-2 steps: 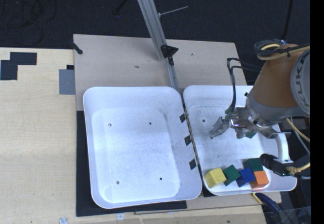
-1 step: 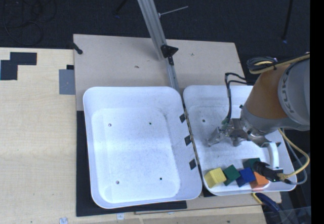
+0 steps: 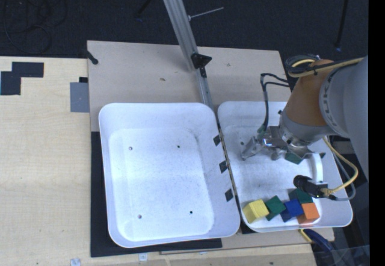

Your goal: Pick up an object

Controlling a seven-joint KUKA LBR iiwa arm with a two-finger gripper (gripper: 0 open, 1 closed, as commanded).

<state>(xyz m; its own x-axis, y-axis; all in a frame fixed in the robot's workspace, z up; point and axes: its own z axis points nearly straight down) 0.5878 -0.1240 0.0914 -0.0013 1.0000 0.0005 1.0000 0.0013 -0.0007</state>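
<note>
Nearest you, 4 blocks sit in a row along the near wall of the right bin (image 3: 260, 183): the yellow block (image 3: 255, 210), green block (image 3: 275, 205), blue block (image 3: 293, 209) and orange block (image 3: 310, 213), packed close together. Farther in, the hand (image 3: 251, 149) hangs low over the bare middle of that bin's floor, apart from the blocks. You cannot tell how wide it stands. The grey arm (image 3: 349, 96) with its orange band (image 3: 304, 99) reaches in from the right. The left bin (image 3: 156, 174) lies just beside the right one, the 2 rims meeting. Beyond both bins, a metal rail (image 3: 180, 24) slants over the desk (image 3: 138, 72).
</note>
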